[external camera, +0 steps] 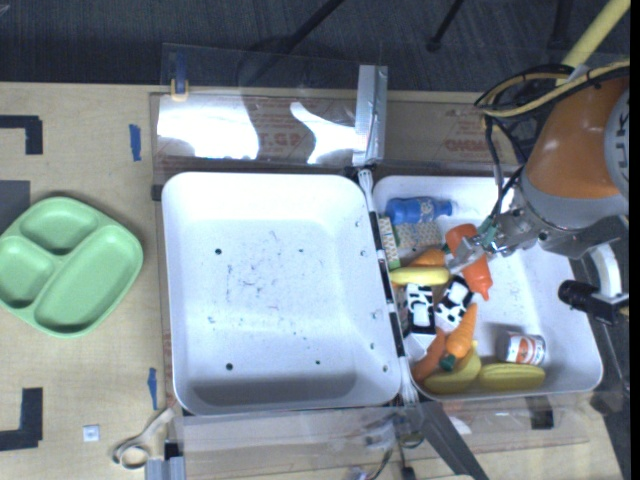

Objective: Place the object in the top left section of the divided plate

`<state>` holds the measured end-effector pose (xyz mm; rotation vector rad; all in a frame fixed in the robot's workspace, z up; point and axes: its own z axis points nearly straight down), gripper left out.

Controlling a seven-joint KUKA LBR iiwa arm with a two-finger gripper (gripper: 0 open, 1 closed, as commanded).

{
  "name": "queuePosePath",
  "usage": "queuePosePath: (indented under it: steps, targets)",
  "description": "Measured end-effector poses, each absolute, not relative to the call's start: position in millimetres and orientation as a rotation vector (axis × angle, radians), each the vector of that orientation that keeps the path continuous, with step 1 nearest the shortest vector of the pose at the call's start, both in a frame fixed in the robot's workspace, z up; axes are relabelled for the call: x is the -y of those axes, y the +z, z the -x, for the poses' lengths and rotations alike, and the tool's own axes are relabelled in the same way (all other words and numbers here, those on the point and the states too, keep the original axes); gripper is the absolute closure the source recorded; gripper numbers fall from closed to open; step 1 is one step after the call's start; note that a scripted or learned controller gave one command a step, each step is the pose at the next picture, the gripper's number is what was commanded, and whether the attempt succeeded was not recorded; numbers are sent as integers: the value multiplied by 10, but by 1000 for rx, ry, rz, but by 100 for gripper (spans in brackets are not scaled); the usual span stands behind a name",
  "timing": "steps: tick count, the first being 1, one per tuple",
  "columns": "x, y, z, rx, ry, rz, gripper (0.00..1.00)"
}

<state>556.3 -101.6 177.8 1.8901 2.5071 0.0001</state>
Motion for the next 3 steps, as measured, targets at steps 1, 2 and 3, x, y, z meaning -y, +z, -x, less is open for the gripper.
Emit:
queuePosePath:
  steps: [1,2,3]
  targets:
    - [580,2217,-4960,-2895,1,-1222,100]
    - [430,2326,-4873,-2837,2,-1344,100]
    - [966,2734,-4807,-3015,1,-862,100]
